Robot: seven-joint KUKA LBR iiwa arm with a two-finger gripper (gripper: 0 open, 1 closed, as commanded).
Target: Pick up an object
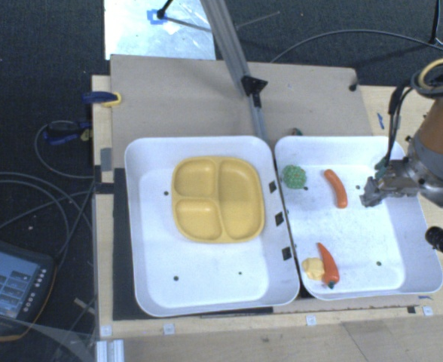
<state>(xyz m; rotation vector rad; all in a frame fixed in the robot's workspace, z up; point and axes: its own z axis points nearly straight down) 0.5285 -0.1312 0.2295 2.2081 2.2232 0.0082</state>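
Over right bin, unmarked gripper

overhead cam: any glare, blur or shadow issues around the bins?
Camera view: lighting even and soft, the white bins bright but not blown out; faint shadows beside the yellow tray; a bright patch on the floor at the top; the gripper slightly soft, its fingers not resolved; the broccoli and the sausage small but distinct.
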